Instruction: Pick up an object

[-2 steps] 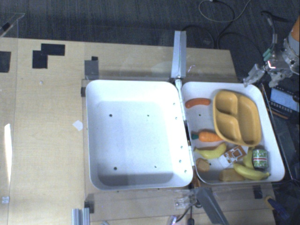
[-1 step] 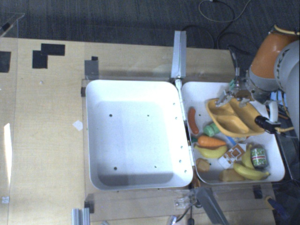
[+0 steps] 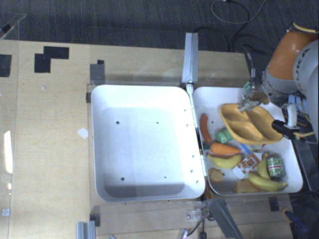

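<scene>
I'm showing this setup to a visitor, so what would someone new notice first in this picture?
Probably the contrast between the two white bins: the right bin is crowded with toy food, including a yellow divided tray, bananas, a carrot and a small can, beside the big left bin. Next, the grey arm with its orange band, reaching in at the upper right, over the tray's top edge.

Bright, even overhead light, soft shadows inside the left bin, slightly soft focus.
</scene>
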